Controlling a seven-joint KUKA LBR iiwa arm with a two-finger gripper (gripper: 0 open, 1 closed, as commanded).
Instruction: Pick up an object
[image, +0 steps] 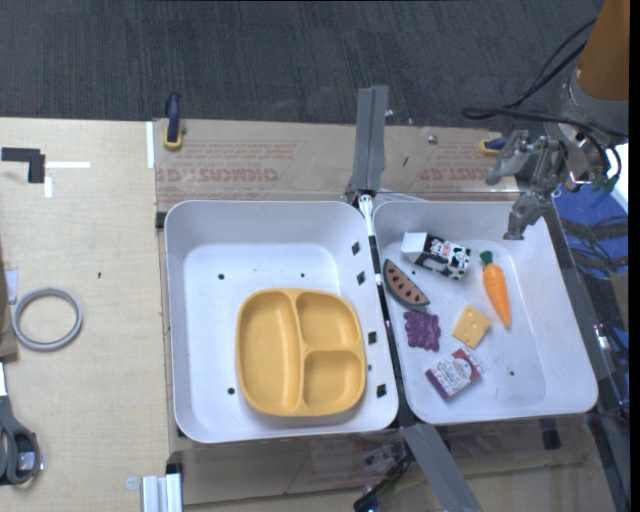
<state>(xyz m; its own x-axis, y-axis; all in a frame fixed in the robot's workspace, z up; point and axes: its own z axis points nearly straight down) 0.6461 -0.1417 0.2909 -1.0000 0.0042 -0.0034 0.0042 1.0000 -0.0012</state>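
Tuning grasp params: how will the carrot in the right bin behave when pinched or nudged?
The carrot looks like a smooth, hard toy, so probably stiff and light, and maybe slippery. Its round, tapered body could roll or pivot if nudged from the side. It lies flat and apart from the cheese wedge, so a pinch across its width looks feasible.

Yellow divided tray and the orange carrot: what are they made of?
Yellow divided tray: likely moulded plastic, smooth with a soft sheen, rounded compartment ridges. Orange carrot with green top: probably toy plastic or rubber; uniform colour, matte. Too small to be sure.
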